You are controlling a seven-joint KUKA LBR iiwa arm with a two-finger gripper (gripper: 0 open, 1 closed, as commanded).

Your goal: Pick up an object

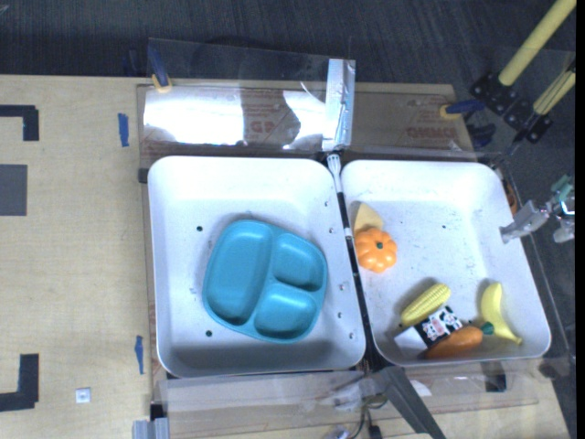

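The right bin point(457, 190) holds several toy foods. An orange pumpkin point(376, 250) sits near its left wall, with a pale yellow wedge point(366, 216) just behind it. At the front lie a yellow corn cob point(425, 303), a black-and-white piece point(441, 323), an orange carrot point(454, 340) and a banana point(498, 314), crowded together. The corn and the carrot both touch the black-and-white piece. In the left bin point(183, 199) a blue divided plate point(265, 279) lies flat, a little right of centre.
A clear plastic panel point(247, 108) stands behind the left bin. A small metal bracket point(526, 222) sits at the right bin's right rim. A stand with yellow poles point(539, 35) is at the top right. The wooden bench point(73, 245) stretches left.
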